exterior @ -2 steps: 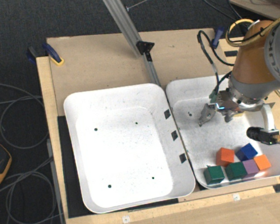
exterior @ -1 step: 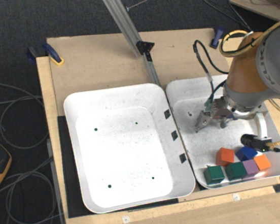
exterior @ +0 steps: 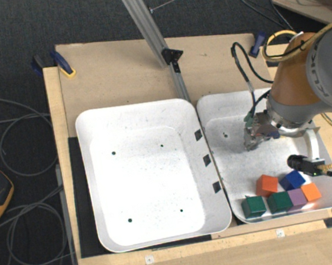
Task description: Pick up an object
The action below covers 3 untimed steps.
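Blocks cluster in the right bin's (exterior: 230, 111) near corner: red-orange block (exterior: 267, 184) sits turned diagonal, blue block (exterior: 293, 179), small orange block (exterior: 311, 191), purple block (exterior: 297, 198), 2 green blocks (exterior: 254, 206) (exterior: 279, 202) in a row. Pincer (exterior: 252, 139) hangs over bare bin floor, up-left of the blocks, nothing gripped; opening too blurred to tell. Arm (exterior: 305, 80) covers the bin's right side.

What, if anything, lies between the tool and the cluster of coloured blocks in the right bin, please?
Nothing visible does. The tool hangs over bare floor of the right bin, and the stretch from it to the orange block, the nearest of the cluster in the bin's near corner, is bare white. A black fitting on the arm sits beside the blue block.
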{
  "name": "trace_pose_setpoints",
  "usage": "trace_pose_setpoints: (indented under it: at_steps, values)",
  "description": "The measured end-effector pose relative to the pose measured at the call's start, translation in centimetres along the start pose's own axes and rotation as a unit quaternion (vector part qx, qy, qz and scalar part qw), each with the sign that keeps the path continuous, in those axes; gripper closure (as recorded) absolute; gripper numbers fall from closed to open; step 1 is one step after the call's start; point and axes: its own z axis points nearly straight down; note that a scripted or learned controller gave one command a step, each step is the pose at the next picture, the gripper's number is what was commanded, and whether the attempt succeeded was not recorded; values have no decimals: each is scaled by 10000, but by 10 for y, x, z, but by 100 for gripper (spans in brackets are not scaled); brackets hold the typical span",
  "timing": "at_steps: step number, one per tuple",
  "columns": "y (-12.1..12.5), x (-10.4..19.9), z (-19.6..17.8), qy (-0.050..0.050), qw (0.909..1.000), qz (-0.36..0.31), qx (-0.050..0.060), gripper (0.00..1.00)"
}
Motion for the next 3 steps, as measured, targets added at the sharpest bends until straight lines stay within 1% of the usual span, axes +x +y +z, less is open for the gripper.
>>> trace_pose_setpoints:
  at_steps: [1,2,3]
  values:
    - [12,0,-57,-17,10000,-8,-37,100]
    - [14,0,-112,-19,10000,-7,-40,100]
    - [17,59,-112,1,10000,-34,-6,100]
